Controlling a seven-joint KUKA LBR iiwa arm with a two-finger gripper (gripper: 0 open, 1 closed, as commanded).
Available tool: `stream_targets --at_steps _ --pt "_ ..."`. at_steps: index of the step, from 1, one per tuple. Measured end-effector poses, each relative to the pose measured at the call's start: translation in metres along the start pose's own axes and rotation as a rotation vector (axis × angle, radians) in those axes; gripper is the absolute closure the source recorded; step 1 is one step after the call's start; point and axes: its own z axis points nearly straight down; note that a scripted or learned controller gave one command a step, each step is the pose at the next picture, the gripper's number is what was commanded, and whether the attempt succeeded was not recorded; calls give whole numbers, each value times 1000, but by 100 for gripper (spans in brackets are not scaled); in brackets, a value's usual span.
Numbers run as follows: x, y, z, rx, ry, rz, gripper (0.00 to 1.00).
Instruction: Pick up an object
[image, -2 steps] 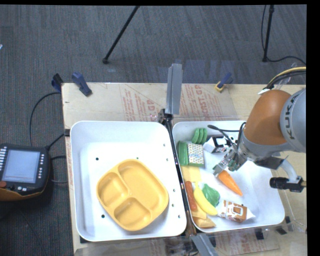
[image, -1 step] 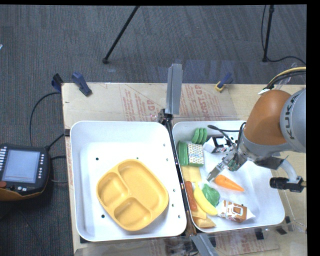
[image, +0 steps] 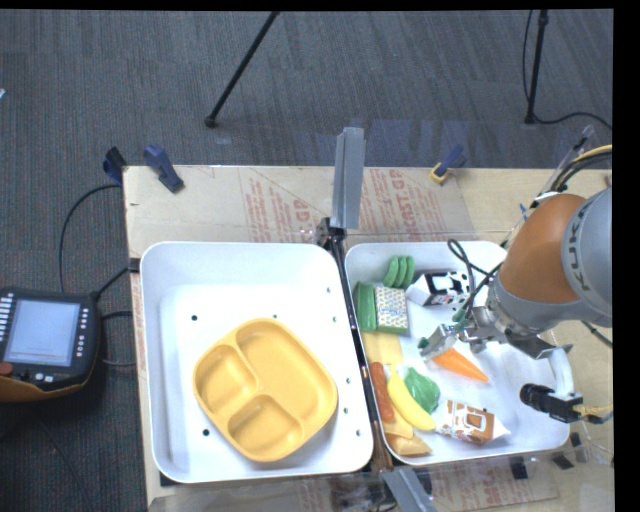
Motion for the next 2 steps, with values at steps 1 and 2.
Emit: stream_targets --at_steps 1,2 --pt "0 0 -7 4 3 0 100" --pt "85 35 -121 -11 -1 124 100"
